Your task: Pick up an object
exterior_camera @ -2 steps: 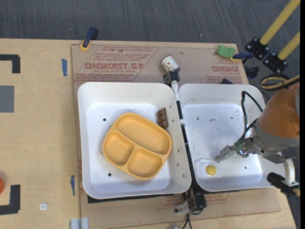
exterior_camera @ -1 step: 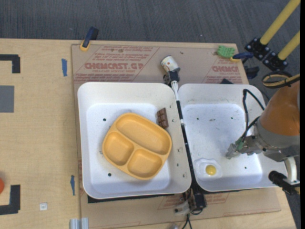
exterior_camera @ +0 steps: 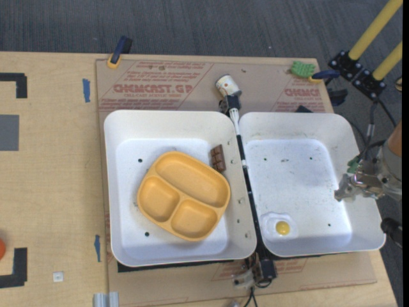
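The brown board [exterior_camera: 192, 82] under the 2 white bins bears red print reading "CHEMCAST. G P" twice, once above the left bin [exterior_camera: 121, 190] and again, partly cut off, above the right bin [exterior_camera: 319, 130]; smaller lines of red print around it are too fine to read. In the left bin a yellow tray [exterior_camera: 184, 195] with 3 compartments lies tilted near the middle, and a small brown bar [exterior_camera: 218, 158] sits just beside its upper right edge, close to the bin's right wall. In the right bin a small white piece with a yellow centre [exterior_camera: 282, 227], like a toy fried egg, lies near the front left corner. The gripper [exterior_camera: 348, 187] hangs at the right bin's right wall, low over the floor and well apart from the egg; whether it is released or clenched cannot be told, and nothing is seen in it. The board rests on a pale wooden bench [exterior_camera: 51, 171] marked with black tape corners, blue tape bits and a grey square. Beyond the bench's far edge lies dark grey carpet [exterior_camera: 192, 11], and 2 yellow poles [exterior_camera: 380, 21] slant in at the far right corner.
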`<state>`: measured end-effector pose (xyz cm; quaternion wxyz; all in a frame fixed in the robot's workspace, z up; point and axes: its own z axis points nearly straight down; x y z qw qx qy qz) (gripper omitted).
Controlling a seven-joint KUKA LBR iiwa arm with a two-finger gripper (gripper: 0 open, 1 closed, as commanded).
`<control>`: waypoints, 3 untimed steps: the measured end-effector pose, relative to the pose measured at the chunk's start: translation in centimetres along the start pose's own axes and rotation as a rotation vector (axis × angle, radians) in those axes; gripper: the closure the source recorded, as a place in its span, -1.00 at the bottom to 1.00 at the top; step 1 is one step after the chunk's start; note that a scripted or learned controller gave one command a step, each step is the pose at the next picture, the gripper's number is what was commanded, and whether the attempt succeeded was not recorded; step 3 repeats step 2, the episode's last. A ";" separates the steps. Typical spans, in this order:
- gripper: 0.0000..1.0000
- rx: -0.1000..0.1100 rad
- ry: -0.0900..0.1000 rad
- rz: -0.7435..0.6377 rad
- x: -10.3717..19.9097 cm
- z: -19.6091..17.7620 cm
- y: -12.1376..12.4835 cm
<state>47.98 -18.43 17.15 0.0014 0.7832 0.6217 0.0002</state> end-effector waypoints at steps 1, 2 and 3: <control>1.00 0.001 0.000 0.008 -2.6 -0.3 0.6; 1.00 0.002 0.000 0.189 -3.2 -0.4 0.7; 1.00 0.002 0.000 0.189 -3.2 -0.4 0.7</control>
